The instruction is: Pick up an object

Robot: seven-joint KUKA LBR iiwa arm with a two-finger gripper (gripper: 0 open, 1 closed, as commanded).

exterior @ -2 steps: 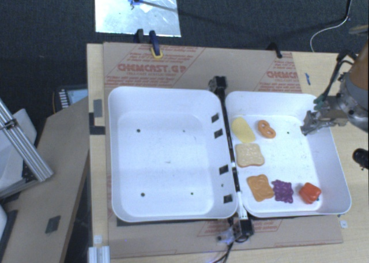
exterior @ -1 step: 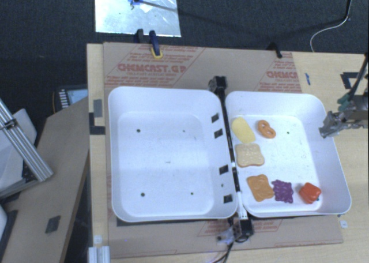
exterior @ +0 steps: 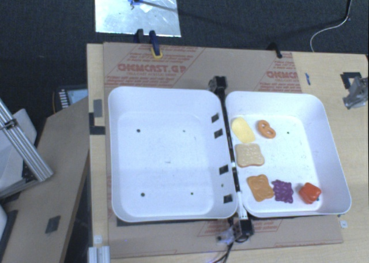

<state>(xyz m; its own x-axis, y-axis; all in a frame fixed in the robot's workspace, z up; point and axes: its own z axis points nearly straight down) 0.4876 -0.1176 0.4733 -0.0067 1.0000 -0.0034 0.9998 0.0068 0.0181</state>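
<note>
The right bin (exterior: pixel 323 123) holds several toy food pieces. A yellow oval piece (exterior: pixel 243 130) lies near its left wall, with an orange pretzel (exterior: pixel 266 129) just to its right. Below them sits a beige bread slice (exterior: pixel 249 155). Along the front lie an orange cracker-like piece (exterior: pixel 260 187), a purple grape cluster (exterior: pixel 282 191) and a red pepper (exterior: pixel 309 192). A grey part of the arm (exterior: pixel 355 91) shows at the right edge, off to the side of the bin.
The left bin (exterior: pixel 124 112) sits beside the right one, joined by black clips along the divider (exterior: pixel 226 152). Both rest on a cardboard sheet (exterior: pixel 173 63). A shiny metal plate (exterior: pixel 137 2) lies behind the bench. An aluminium rail (exterior: pixel 20 143) stands at the left.
</note>
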